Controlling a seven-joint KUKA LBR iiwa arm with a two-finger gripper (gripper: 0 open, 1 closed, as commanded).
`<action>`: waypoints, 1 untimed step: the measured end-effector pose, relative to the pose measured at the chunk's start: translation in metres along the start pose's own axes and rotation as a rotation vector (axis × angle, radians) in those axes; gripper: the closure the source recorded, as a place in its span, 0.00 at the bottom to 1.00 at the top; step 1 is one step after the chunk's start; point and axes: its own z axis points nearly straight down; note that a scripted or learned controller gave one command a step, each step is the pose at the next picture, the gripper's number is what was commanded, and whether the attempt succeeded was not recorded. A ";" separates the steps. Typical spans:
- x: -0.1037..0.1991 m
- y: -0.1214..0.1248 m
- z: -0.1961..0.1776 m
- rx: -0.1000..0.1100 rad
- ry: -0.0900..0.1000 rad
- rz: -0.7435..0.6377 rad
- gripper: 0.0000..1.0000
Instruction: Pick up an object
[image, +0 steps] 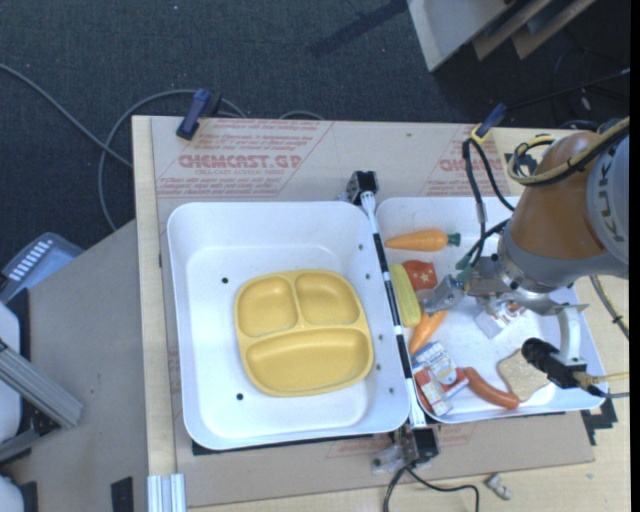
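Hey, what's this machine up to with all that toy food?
A robot arm is reaching into the right bin, which holds toy food: two carrots, a corn cob, a sausage and a bread slice. Its gripper sits low beside the corn, holding nothing visibly. The left bin holds a yellow divided plate.

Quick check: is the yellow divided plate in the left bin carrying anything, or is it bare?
Bare. The yellow plate lies flat in the left bin, and all three compartments show plain yellow.
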 end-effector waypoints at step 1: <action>-0.002 0.071 0.048 -0.013 -0.011 0.004 0.00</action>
